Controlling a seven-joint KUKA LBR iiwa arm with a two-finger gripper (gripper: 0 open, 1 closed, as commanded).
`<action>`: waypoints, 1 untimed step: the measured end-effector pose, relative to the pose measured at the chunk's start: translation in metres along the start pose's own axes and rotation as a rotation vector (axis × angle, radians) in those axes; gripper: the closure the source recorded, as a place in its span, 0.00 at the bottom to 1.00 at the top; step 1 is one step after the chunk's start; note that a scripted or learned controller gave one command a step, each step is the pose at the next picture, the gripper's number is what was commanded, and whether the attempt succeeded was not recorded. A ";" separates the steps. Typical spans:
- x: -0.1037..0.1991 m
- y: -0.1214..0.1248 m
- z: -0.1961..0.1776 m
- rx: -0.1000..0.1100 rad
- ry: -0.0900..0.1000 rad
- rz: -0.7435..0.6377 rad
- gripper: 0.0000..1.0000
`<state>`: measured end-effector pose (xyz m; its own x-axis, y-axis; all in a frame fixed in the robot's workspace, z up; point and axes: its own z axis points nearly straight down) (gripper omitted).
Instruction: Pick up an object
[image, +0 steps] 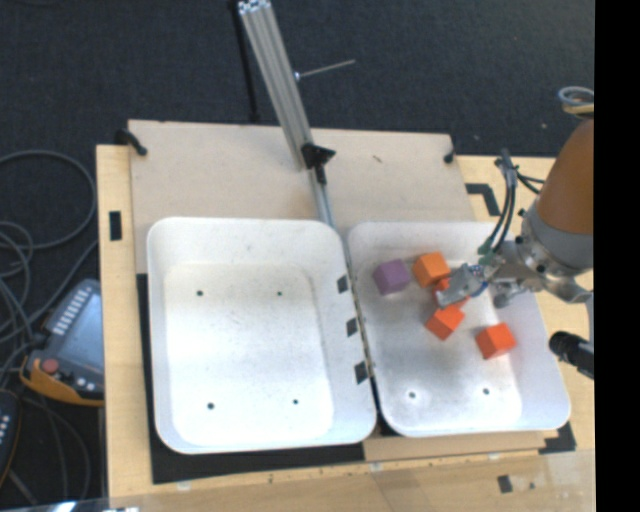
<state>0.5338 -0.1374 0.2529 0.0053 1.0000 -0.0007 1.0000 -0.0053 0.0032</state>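
Gripper (458, 290) low in right bin (530, 400), center-right of frame, between orange cube (432, 268) and orange block (445, 321); finger opening unclear, no legible writing.

Left bin (250, 330) floor bare; right bin (450, 400) upper half crowded by blocks (432, 268).

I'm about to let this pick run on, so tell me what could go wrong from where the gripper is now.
1. The gripper sits between two orange blocks, one above and one below; it may nudge either one instead of grasping it.
2. The purple block lies close beside the upper orange one, so a push could knock the two together.
3. A third orange block lies under the arm's reach and might get brushed.
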 end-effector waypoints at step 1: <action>-0.032 -0.019 0.142 0.010 0.000 -0.003 0.00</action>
<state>0.5153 -0.1691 0.1108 0.0023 1.0000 -0.0006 1.0000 -0.0023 -0.0063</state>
